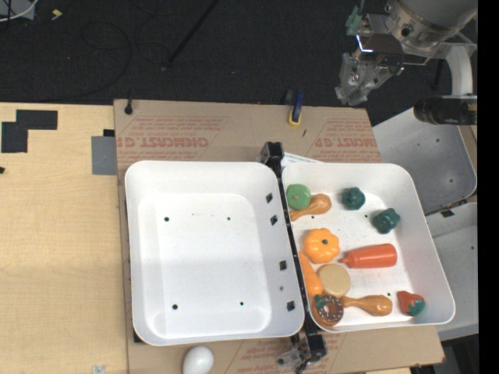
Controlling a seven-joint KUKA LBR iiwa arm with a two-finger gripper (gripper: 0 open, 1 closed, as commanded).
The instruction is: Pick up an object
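My gripper (357,84) hangs high above the back edge of the right bin (427,232), well clear of everything in it, with nothing visible in its grasp. In that bin lie several toy foods: a green ball on a tan stem (299,198), two dark green pieces (353,199) (385,220), a small orange pumpkin (321,245), a red cylinder (370,256), an orange carrot (311,275), a beige disc (334,279), a brown donut (329,310), a tan gourd (371,305) and a red strawberry (410,303).
The left bin (144,248) sits beside the right one, joined by a black clamp strip (282,240). A white egg (198,360) lies on the cardboard in front of the left bin. A blue-and-yellow clip (295,109) stands at the cardboard's back edge.
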